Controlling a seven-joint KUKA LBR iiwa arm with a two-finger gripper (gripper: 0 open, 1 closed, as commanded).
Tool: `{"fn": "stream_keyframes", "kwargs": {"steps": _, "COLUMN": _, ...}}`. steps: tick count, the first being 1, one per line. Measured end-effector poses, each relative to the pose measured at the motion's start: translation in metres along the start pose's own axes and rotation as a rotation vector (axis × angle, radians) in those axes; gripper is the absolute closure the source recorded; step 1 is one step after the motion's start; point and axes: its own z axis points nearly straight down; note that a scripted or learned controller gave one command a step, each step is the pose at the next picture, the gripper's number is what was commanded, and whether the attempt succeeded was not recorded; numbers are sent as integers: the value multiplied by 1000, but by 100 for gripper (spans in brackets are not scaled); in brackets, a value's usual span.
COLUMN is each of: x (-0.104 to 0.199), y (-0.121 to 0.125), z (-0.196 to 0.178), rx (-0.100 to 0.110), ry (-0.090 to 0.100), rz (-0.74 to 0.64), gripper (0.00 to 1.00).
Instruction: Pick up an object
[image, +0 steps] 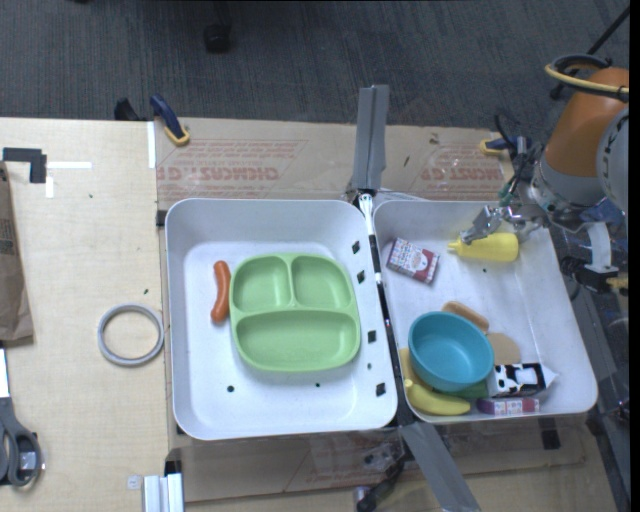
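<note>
My gripper (500, 218) hangs over the far right corner of the right bin (560, 300), under the grey arm with its orange band. Directly below and in front of it lies a yellow pear-shaped toy (487, 247); whether the two touch I cannot tell. Also in the right bin are a small red carton (412, 260), a blue bowl (450, 350), a banana (437, 399) tucked under the bowl's front, a tan bun (466, 315) and a black-and-white carton (521, 378). The left bin (190, 330) holds a green divided plate (295, 312) and an orange sausage (219, 291).
A purple box (506, 405) lies at the right bin's front edge. On the bench left of the bins are a tape ring (131, 333), scissors (16, 455) and a brown bag (12, 270). A grey post (371, 135) stands behind the divider between the bins.
</note>
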Motion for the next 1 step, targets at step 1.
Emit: {"fn": "stream_keyframes", "kwargs": {"steps": 1, "x": 0, "y": 0, "z": 0, "rx": -1, "ry": 0, "rz": 13, "gripper": 0}}
